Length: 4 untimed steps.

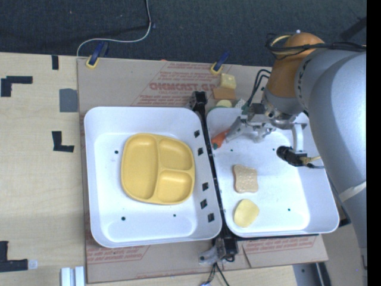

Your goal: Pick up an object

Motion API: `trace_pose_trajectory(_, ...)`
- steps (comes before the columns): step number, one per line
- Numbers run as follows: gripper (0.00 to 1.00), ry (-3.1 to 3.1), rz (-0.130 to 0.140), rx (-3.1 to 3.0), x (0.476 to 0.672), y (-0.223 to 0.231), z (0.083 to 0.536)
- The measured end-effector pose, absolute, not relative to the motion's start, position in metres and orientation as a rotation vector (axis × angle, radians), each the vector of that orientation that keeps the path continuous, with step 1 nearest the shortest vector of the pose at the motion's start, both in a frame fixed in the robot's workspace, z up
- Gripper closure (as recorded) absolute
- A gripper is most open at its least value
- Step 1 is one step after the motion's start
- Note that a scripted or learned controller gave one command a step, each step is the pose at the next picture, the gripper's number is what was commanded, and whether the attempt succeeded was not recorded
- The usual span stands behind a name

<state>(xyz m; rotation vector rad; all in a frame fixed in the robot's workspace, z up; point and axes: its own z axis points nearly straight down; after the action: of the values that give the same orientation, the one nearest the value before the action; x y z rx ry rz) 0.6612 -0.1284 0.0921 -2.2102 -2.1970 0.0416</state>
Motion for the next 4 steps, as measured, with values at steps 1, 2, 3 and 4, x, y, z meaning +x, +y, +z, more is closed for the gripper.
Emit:
trace_pose_trajectory(1,0.0,-2.21,0.041,-2.224,0.661,-0.123,0.089)
trace_pose_trajectory(2,0.0,-2.213,0.041,-2.226,0.661,-0.122,0.089)
trace_pose_trajectory(3,0.0,-2.221,0.003,-2.224,0.604,-0.112,0.085)
trace_pose_trajectory(4,0.0,-2.226,-0.002,-2.219,0.65,-0.102,0.084)
